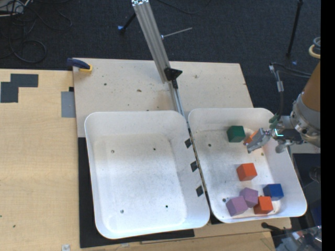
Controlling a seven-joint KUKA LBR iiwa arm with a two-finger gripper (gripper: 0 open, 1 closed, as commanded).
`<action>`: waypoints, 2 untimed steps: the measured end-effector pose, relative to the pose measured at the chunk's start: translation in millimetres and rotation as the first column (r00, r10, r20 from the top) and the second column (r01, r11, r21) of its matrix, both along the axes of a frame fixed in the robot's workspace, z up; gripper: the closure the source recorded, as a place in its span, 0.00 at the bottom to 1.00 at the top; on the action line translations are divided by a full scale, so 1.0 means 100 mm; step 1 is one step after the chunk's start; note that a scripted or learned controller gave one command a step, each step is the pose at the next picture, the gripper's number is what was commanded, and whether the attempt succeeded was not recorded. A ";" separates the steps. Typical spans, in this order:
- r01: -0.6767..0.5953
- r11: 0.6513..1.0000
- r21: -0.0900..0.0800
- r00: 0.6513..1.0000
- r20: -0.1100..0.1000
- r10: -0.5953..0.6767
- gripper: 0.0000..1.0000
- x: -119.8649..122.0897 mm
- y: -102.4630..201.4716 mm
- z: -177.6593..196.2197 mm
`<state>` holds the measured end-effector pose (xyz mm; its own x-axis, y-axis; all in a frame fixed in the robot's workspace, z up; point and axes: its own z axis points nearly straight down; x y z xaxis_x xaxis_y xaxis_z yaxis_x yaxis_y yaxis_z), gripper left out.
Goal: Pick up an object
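the grey two-finger gripper (pixel 255 140) hangs over the right shallow white plastic bin (pixel 293 171), beside the green block (pixel 236 134); whether its claw is parted or closed cannot be told.

Both white bins (pixel 137 120) look like smooth plastic, tabletop (pixel 36 156) is pale matt wood, slanted rail (pixel 153 35) brushed metal.

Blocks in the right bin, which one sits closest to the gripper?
The green block, at the far end of the right bin, just left of the gripper. The orange, purple and blue blocks lie nearer the camera.
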<state>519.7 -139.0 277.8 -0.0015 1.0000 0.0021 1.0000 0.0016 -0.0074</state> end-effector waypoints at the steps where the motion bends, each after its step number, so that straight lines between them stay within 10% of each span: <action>1: 0.004 1.000 -0.001 1.000 0.005 -0.004 0.00 0.00 -0.01 0.02; 2: 0.001 1.000 0.000 1.000 0.000 -0.001 0.00 -0.07 -0.01 -0.44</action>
<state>513.2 -140.4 234.2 -0.0001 1.0000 0.0019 1.0000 0.0001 -0.0076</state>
